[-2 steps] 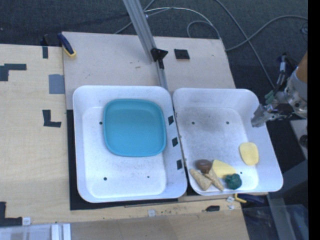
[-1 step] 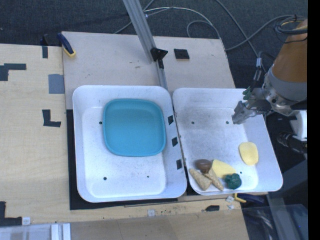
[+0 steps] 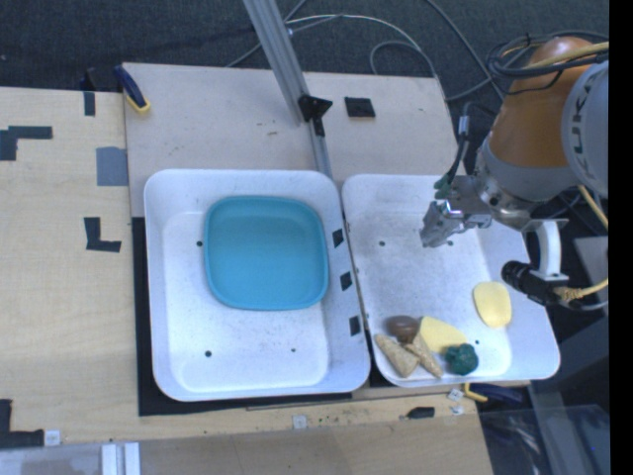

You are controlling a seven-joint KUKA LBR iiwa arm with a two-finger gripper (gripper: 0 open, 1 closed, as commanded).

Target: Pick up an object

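Teal object (image 3: 461, 358) crowds tan pieces (image 3: 400, 354); gripper (image 3: 436, 232), finger spacing indiscernible, hovers well apart — descent risks closing on nothing.

Yellow oval piece (image 3: 493, 304) flat, right bin's right side; tan sticks (image 3: 406, 355), yellow wedge (image 3: 439, 333), teal lump (image 3: 461, 359) (clustered) near front.
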